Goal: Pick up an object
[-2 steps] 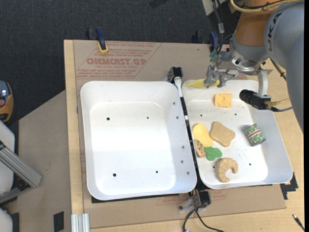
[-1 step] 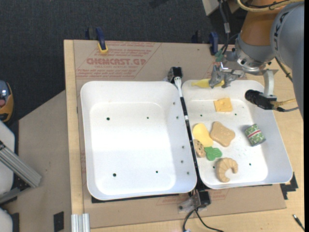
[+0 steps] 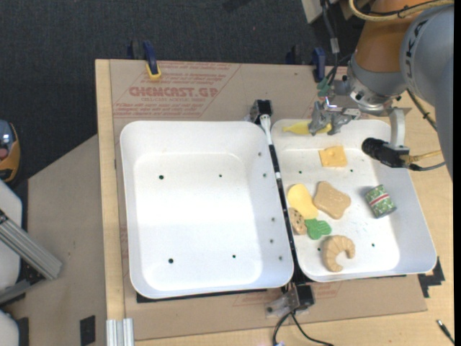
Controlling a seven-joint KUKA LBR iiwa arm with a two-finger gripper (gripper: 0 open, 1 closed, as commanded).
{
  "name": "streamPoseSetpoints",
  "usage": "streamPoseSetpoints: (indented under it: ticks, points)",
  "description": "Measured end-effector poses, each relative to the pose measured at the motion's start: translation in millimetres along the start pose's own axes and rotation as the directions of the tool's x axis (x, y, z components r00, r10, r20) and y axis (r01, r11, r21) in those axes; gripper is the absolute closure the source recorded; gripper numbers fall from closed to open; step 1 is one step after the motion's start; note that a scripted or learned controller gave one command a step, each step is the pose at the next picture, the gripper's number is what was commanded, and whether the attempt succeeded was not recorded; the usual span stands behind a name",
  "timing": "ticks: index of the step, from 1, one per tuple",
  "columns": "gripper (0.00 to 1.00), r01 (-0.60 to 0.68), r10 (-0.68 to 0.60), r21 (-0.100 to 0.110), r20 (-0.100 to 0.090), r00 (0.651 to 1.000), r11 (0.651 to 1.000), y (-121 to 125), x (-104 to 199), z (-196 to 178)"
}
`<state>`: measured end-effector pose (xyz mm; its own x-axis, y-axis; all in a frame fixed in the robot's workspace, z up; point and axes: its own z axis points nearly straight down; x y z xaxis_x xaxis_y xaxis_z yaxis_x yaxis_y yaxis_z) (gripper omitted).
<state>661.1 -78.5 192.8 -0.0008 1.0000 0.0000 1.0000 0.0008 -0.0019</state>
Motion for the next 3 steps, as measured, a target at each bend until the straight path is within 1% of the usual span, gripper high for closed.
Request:
streamPoseSetpoints:
  ticks: [1,2,3]
  points:
    - [1.00,-0.002,0.002,0.000,0.000,1.000,1.000,-11,-11,-9]
    - [1.00,0.005,-0.005,0.000,-0.002,1.000,1.000,-31,45,-21]
    - [1.00,0.000,0.000,0.002,0.000,1.000,1.000,-22,40,10]
